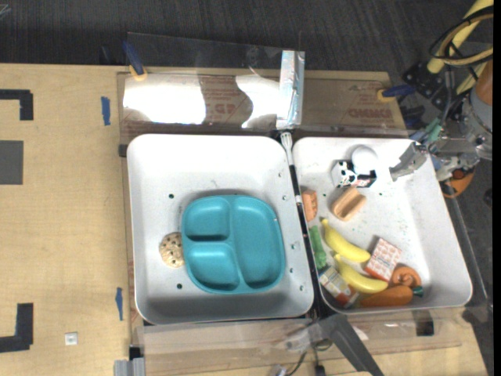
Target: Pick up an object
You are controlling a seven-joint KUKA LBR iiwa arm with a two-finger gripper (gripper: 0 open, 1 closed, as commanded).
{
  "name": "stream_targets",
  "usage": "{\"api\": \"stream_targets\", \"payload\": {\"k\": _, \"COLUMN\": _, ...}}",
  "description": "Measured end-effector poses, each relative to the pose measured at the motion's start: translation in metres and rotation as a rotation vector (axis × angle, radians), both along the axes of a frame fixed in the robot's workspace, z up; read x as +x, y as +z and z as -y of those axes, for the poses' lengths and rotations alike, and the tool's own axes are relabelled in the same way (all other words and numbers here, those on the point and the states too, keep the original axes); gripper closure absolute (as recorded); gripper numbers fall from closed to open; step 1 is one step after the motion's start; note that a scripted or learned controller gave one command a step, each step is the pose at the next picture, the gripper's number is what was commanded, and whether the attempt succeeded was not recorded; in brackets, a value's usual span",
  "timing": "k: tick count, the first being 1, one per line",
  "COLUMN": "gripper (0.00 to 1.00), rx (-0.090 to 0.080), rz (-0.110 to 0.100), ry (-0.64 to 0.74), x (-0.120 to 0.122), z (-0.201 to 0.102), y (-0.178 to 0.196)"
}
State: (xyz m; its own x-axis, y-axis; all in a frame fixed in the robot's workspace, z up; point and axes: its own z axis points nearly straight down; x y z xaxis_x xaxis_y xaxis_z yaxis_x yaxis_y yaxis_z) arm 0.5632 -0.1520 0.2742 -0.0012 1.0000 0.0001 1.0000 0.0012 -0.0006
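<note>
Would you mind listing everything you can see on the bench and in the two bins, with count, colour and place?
Bins: 2, white, side by side on the bench.
Divided plate: 1, teal, middle of the left bin.
Cookie: 1, tan with dark specks, left bin, at the plate's left edge.
Cow toy: 1, black and white, top of the right bin.
Bread roll: 1, tan, just below the cow toy.
Bananas: 2, yellow, lower middle of the right bin.
Carrot: 1, orange, bottom of the right bin.
Small box: 1, pink and white, beside the bananas.
Gripper: 1, grey, over the right bin's upper right corner.
</note>
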Motion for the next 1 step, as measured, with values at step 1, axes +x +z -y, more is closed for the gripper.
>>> {"api": "stream_targets", "payload": {"k": 1, "gripper": 0.00, "rx": 0.003, "rz": -0.009, "ry": 0.071, "x": -0.0868, "z": -0.0039, "y": -0.1475}}
